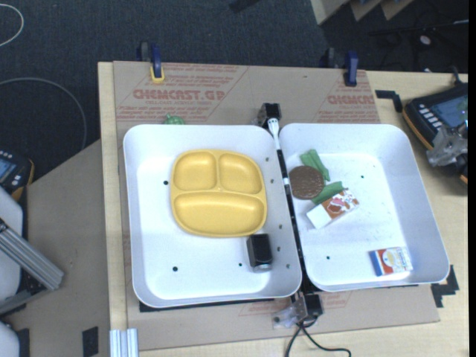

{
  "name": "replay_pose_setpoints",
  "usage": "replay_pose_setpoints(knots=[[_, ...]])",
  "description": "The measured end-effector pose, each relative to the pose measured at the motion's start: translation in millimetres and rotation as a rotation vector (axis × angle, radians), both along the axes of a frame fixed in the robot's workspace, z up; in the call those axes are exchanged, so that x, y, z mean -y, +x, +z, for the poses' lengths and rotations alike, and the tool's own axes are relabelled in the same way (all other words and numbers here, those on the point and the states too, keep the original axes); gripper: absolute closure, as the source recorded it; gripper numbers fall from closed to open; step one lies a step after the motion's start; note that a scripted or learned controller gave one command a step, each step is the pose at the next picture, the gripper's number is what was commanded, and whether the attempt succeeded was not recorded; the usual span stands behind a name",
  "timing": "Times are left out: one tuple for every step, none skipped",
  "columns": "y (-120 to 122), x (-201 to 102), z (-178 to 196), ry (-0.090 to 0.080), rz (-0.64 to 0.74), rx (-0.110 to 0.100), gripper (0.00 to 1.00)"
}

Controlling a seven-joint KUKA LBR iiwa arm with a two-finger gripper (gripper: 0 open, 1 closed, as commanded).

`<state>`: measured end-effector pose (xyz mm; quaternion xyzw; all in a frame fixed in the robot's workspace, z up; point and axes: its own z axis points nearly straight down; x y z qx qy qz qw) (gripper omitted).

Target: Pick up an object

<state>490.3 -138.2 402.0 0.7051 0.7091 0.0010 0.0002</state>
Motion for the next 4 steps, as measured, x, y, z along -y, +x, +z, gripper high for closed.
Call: replay_pose_setpoints(knots=[[-10, -48, 14, -0.001, 0.000, 0.003, 1.00], [-10, -84, 33, -0.001, -0.001, 0.004, 1.00], [-2, -73, -6, -0.001, -0.007, -0.006, 1.00], [-9, -130, 79, 0.000, 0.002, 0.010, 1.00]])
